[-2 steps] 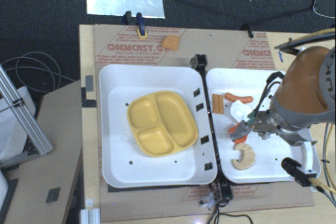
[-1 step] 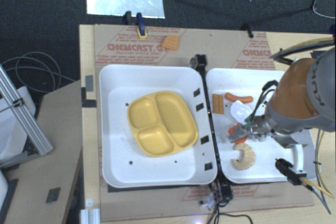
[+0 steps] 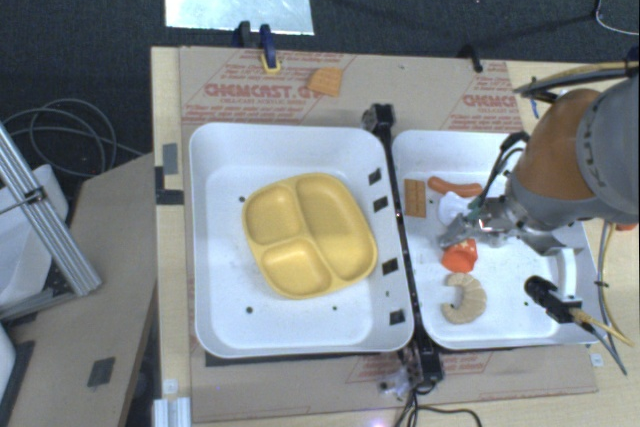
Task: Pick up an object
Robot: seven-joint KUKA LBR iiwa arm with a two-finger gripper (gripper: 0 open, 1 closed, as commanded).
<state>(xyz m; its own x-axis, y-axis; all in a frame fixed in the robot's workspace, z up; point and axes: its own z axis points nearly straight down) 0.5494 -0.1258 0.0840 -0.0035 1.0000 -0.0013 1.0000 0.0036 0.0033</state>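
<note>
Grey with its orange band, the arm [image 3: 572, 160] comes in from the right, and I see the end effector [image 3: 463, 229] low in the right bin [image 3: 500, 141], near its middle. From this angle I cannot tell whether it is apart or together, and I see nothing clearly clamped in it. Its tip lies just above a red piece [image 3: 460, 259] and beside a white piece [image 3: 454, 207]; whether it touches either I cannot say. Crowded around it are a sausage [image 3: 455, 185] near the far wall, a tan wafer [image 3: 414, 199] by the left wall, and a pale croissant [image 3: 465, 300] towards the near wall, just below the red piece. The left bin [image 3: 222, 215] holds a yellow divided plate [image 3: 310, 235], well apart from the end effector. On the desk [image 3: 440, 80] beyond the bins lies a small tan square [image 3: 325, 81].
</note>
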